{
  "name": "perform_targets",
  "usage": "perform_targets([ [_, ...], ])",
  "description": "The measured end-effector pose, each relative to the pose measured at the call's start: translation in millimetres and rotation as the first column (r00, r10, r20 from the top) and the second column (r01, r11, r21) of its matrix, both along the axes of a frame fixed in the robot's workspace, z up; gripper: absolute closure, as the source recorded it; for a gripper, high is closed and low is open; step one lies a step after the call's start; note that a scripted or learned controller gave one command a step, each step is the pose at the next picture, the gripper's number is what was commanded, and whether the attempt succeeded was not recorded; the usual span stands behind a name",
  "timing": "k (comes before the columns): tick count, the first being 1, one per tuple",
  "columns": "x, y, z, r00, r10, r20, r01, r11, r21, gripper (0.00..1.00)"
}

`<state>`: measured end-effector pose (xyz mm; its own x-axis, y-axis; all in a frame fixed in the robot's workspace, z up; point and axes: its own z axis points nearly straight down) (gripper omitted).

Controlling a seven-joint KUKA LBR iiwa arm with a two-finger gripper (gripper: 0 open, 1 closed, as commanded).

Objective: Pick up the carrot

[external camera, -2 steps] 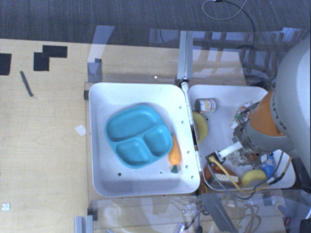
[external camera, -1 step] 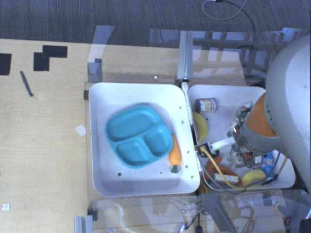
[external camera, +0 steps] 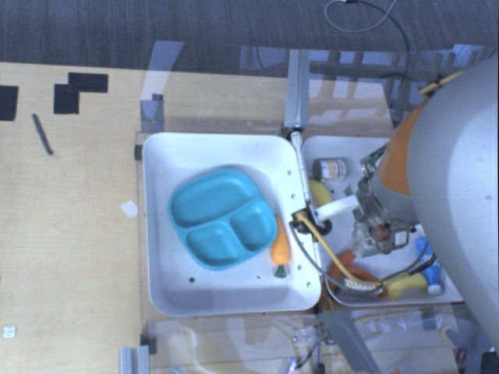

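Lying beside the blue plate [external camera: 222, 218], an orange carrot [external camera: 281, 248], green-tipped

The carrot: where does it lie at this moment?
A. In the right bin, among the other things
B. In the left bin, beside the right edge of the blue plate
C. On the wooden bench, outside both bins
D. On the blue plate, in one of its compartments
B. The carrot lies on the floor of the left bin, just beside the right edge of the blue plate, not in a compartment.
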<state>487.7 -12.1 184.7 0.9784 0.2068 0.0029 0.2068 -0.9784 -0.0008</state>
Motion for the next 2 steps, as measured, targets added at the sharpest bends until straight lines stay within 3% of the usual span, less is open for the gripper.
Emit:
perform_targets([
  [1, 1.5, 1.0, 9.8, 1.000, 0.010, 0.001, -0.010, 1.000, 0.000, 1.00],
  [2, -0.7, 77.7, 11.2, 0.998, 0.066, -0.002, -0.066, 0.998, -0.001, 1.00],
])
